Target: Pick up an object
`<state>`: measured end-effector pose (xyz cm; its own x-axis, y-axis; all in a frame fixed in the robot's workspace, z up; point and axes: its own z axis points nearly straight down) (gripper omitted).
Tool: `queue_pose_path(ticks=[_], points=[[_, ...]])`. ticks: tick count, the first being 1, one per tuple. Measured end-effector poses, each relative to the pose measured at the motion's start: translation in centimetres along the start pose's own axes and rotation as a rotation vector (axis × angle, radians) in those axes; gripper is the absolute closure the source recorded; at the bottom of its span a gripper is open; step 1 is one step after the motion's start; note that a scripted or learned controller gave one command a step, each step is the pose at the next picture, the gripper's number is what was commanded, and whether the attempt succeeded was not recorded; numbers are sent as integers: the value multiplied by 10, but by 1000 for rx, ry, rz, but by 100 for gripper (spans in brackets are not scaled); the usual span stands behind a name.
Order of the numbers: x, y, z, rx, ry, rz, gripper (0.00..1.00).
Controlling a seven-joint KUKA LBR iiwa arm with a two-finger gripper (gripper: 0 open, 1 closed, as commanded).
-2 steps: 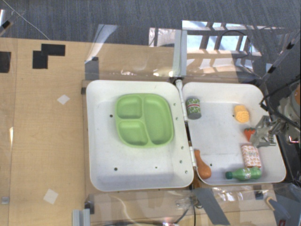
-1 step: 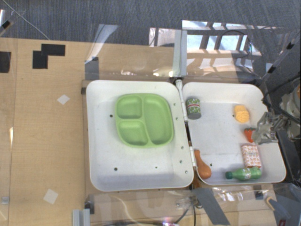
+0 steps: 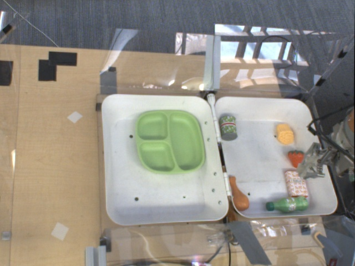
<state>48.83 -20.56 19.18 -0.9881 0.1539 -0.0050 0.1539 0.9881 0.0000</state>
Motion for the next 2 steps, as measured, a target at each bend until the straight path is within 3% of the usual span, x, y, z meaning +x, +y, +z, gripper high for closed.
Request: queue_pose_path(ticks=[2], points=[[-6, 1, -26, 3, -20, -9, 100]])
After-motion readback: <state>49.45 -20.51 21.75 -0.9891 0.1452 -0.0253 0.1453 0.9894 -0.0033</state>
